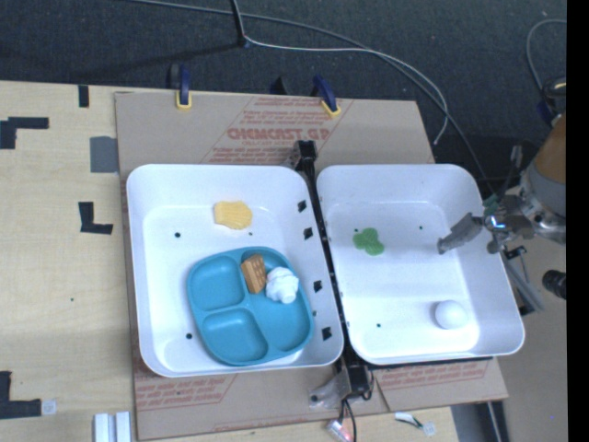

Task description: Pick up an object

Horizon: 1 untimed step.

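One round white ball [450, 315], smooth

Dark carpet floor [110, 26] behind a pale wooden bench [55, 293].

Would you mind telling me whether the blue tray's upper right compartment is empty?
No. A brown block and white lump lie in the tray.
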{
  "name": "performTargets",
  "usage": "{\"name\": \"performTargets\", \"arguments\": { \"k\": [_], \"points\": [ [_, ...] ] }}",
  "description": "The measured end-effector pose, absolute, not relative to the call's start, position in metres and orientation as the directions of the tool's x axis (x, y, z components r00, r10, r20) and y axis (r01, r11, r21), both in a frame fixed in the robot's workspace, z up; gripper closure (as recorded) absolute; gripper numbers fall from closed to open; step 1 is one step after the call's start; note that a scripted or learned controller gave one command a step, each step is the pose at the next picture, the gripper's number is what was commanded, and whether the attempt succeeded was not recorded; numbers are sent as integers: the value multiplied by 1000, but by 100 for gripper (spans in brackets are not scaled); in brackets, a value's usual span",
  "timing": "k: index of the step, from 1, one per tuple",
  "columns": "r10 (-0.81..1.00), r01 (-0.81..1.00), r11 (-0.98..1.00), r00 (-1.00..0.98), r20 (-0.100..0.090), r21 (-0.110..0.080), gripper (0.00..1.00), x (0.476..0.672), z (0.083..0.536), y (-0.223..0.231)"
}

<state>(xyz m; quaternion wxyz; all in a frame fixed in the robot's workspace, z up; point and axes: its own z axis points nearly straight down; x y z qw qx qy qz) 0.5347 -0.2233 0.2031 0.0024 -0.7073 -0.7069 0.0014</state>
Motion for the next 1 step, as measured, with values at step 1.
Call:
{"name": "performTargets", "arguments": {
  "k": [1],
  "points": [
    [1000,1000,0,0,0,0,0,536,206,-223]
  ]
}}
